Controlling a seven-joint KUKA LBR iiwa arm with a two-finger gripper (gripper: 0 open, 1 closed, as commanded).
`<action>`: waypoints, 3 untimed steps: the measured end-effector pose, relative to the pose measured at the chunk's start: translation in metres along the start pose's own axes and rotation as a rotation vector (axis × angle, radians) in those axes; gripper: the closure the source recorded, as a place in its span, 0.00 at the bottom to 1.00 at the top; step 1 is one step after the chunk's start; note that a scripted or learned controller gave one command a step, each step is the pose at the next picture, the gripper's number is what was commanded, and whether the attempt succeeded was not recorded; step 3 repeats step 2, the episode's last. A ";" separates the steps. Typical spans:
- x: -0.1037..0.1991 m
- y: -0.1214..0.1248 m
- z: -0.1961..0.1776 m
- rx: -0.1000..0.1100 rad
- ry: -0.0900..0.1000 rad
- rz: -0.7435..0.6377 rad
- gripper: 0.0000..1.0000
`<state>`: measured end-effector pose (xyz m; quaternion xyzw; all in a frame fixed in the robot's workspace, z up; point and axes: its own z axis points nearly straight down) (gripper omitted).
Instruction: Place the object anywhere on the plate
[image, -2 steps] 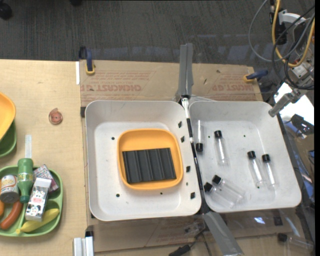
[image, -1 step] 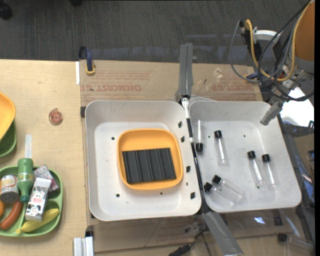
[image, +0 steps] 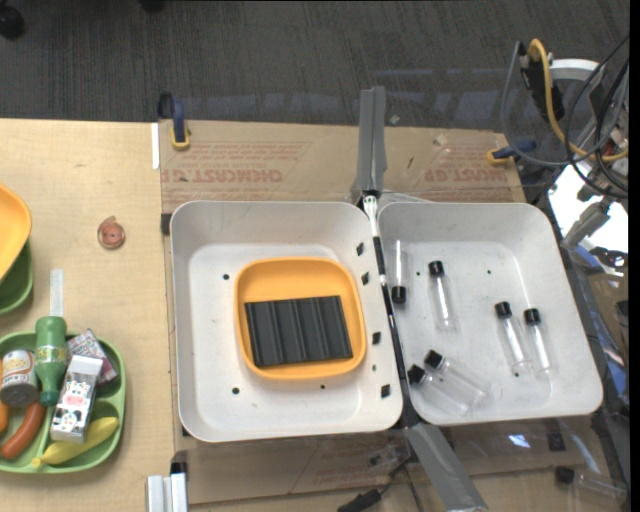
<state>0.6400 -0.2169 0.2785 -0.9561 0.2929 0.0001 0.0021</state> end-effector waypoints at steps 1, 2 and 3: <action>0.015 -0.007 -0.016 0.001 0.000 -0.397 0.00; -0.009 0.009 -0.039 0.002 -0.001 -0.397 0.00; -0.009 0.009 -0.039 0.002 -0.001 -0.397 0.00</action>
